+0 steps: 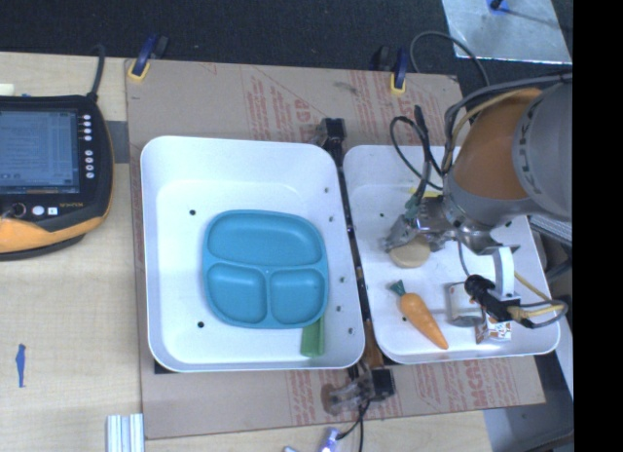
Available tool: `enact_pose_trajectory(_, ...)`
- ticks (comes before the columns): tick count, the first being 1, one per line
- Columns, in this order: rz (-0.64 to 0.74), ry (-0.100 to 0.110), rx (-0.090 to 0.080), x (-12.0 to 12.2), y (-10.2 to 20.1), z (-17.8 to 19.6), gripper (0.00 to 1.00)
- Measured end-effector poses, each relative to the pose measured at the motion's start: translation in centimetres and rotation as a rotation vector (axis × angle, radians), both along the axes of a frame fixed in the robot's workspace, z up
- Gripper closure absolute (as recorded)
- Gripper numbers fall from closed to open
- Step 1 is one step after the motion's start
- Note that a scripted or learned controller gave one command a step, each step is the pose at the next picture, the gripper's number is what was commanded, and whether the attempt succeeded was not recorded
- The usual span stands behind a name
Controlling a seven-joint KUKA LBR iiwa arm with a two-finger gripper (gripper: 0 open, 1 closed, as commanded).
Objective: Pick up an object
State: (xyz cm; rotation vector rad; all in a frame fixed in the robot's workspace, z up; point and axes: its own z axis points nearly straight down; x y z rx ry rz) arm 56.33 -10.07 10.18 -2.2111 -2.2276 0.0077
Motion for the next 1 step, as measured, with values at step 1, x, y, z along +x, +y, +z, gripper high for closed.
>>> enact_pose_trajectory(1, -0.003, -0.004, 0.003, 3.41, 6.59, 9.06, 1.00)
